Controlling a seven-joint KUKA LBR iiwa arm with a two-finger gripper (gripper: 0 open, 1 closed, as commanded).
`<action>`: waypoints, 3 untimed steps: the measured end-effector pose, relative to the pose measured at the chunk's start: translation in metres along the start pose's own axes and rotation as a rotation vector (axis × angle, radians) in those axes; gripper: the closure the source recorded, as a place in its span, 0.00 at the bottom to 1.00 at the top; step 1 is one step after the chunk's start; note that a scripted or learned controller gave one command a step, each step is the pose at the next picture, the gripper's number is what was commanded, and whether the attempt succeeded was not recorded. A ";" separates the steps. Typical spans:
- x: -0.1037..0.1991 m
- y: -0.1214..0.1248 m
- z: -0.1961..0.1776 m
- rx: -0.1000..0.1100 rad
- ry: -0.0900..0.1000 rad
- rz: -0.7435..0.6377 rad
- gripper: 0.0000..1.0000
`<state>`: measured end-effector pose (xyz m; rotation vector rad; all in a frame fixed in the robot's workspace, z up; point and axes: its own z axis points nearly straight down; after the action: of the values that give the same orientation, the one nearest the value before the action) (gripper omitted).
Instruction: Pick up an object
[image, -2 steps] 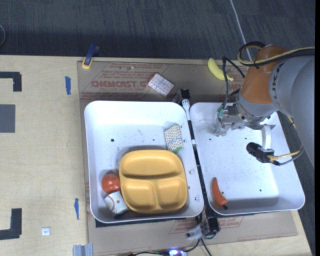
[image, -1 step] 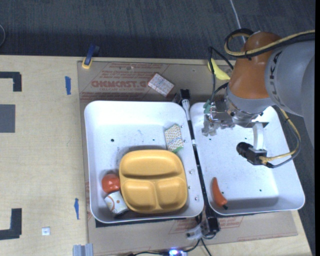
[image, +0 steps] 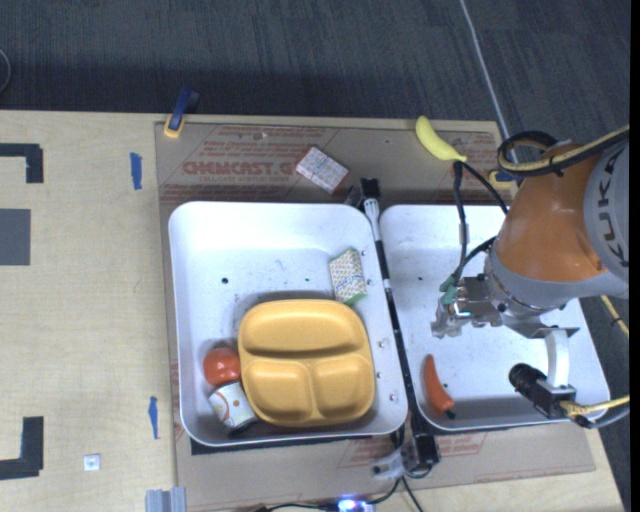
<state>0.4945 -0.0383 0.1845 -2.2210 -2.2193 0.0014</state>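
Note:
My gripper (image: 452, 312) hangs over the middle of the right bin (image: 420, 235); nothing shows between its fingers. An orange-red elongated object (image: 435, 386) lies near the right bin's front left corner, below and left of the gripper. In the left bin (image: 195, 290) a large yellow divided tray (image: 305, 360) lies at the front. A red ball (image: 221, 365) and a small white and orange toy (image: 230, 404) sit at the tray's left. A patterned packet (image: 347, 274) leans by the left bin's right wall.
A small patterned card (image: 321, 169) lies on the cardboard behind the left bin. A yellow banana-shaped object (image: 437, 140) rests behind the right bin. A black and white pen-like tool (image: 372, 208) lies along the divide between the bins.

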 end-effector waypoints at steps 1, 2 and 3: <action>-0.051 -0.015 0.000 -0.001 0.001 0.000 1.00; -0.029 0.027 0.000 -0.004 -0.001 -0.002 1.00; -0.025 -0.015 -0.022 0.000 0.001 0.000 1.00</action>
<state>0.4795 -0.0634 0.2066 -2.2200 -2.2193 0.0003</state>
